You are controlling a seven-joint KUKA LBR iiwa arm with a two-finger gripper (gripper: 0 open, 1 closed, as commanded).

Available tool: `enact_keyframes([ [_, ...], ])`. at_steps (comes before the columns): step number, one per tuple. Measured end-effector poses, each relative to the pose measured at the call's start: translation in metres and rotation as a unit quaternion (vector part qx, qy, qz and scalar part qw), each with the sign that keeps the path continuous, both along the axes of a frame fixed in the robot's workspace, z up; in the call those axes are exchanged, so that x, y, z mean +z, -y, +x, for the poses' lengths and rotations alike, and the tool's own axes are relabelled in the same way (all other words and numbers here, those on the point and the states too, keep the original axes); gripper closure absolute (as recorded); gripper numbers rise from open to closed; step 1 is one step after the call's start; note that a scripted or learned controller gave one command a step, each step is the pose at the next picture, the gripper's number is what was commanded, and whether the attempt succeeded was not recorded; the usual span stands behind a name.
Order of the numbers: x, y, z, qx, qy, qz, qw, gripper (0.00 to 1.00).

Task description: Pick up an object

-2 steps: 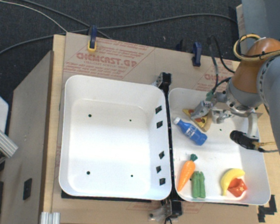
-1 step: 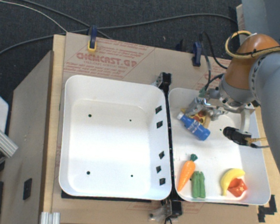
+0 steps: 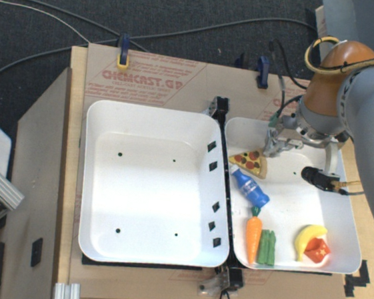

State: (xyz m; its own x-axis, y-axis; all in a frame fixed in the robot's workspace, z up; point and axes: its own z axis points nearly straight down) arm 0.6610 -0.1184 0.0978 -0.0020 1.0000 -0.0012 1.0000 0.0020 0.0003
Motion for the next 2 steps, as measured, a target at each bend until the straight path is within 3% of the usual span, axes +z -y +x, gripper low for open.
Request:
enact_keyframes([
  [1,-0.001,-0.001,0.000,0.000,-0.001,0.0002,1.0000,0.00],
  [2,-0.007,-0.016,-0.032,-0.002,0.006,-0.0027,1.0000,0.00],
])
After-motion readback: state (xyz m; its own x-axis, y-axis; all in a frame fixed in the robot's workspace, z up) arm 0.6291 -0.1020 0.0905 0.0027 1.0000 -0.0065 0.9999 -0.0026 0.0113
